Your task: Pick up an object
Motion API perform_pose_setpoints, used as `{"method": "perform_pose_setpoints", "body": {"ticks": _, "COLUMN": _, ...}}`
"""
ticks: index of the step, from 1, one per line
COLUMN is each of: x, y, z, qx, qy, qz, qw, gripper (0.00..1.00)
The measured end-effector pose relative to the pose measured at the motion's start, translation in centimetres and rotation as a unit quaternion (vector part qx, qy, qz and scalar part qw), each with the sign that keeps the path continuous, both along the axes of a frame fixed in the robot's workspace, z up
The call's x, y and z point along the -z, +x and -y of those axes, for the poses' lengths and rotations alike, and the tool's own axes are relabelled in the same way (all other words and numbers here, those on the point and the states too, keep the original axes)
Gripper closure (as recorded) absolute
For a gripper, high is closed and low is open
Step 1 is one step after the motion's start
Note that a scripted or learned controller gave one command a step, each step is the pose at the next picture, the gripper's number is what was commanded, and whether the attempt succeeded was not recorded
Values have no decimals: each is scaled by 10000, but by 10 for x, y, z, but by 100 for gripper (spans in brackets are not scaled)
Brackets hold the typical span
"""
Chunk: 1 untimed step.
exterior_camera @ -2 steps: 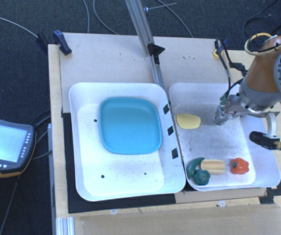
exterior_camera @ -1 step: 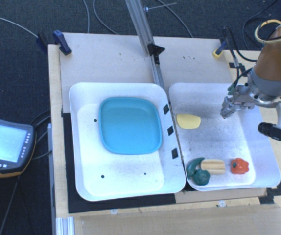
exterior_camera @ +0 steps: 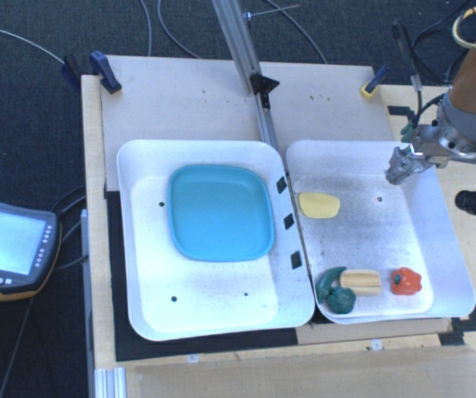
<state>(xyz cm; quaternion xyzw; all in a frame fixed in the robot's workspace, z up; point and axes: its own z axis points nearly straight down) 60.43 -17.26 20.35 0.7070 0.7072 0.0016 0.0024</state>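
The right bin (exterior_camera: 371,222) holds a pale yellow lump (exterior_camera: 318,205) near its left wall. Along its front edge lie a dark green piece (exterior_camera: 336,289), a tan cylinder (exterior_camera: 360,282) and a red pepper-like toy (exterior_camera: 405,281). My gripper (exterior_camera: 398,169) hangs over the bin's far right part, well above and to the right of the yellow lump. Nothing shows between its fingers.
A light blue square plate (exterior_camera: 221,211) lies in the left bin (exterior_camera: 138,247). A metal rail (exterior_camera: 246,48) slants down between the bins. Blue clamps (exterior_camera: 104,70) hold the board's corners, and a teach pendant (exterior_camera: 10,247) rests at far left.
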Motion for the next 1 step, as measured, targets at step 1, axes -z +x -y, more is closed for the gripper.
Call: {"method": "perform_pose_setpoints", "body": {"ticks": 1, "x": -1, "y": -7, "z": -43, "qx": -16, "qy": 10, "qz": -22, "qw": 10000, "gripper": 100}}
